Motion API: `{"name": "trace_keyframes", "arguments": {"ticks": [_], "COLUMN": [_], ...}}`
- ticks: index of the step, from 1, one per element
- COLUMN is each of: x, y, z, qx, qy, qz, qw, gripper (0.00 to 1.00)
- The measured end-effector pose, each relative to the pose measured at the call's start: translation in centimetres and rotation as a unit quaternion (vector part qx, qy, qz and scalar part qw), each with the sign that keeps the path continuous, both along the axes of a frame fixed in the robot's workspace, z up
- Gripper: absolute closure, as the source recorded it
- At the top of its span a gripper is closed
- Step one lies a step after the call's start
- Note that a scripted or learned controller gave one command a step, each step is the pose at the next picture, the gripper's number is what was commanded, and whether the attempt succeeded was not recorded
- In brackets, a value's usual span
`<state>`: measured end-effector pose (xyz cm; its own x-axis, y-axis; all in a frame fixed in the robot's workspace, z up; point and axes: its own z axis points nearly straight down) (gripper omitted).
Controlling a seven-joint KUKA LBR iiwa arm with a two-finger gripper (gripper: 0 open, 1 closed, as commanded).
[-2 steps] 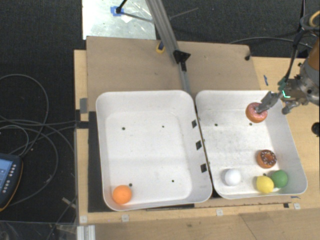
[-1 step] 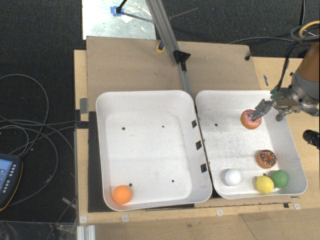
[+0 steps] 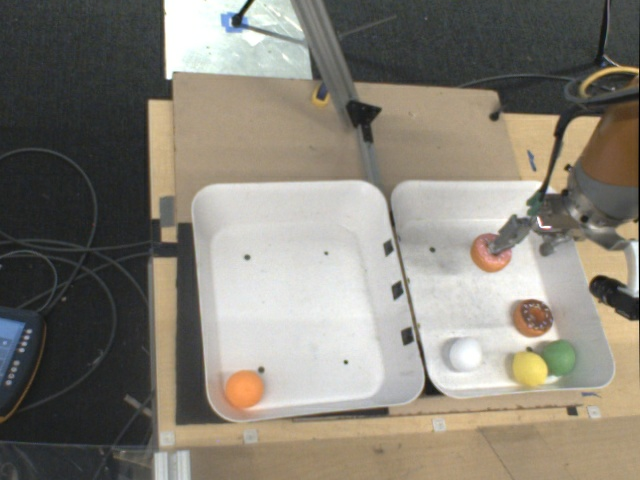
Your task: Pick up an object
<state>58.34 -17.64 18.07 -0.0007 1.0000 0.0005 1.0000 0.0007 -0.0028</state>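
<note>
Doughnut (image 3: 490,254): pink ring, lying flat, no long axis, upper right bin (image 3: 440,218) | gripper (image 3: 512,236): touching its right edge, finger state hidden, cannot tell | nearby: brown doughnut (image 3: 533,317), white ball (image 3: 464,354), yellow ball (image 3: 529,368), green ball (image 3: 560,357)

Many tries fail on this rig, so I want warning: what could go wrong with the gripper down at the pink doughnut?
1. The gripper meets the pink doughnut at its upper right edge, off centre, so it may slip or be nudged aside.
2. The doughnut lies apart from any wall of the right bin, so a push could slide it.
</note>
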Motion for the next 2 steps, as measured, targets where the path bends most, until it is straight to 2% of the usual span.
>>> {"name": "trace_keyframes", "arguments": {"ticks": [1, 2], "x": [0.8, 0.9], "y": [-0.1, -0.2], "z": [-5.9, -4.4], "qx": [0.0001, -0.0006], "qy": [0.000, -0.003], "qz": [0.000, 0.000], "qw": [1.0000, 1.0000], "gripper": [0.00, 1.00]}}
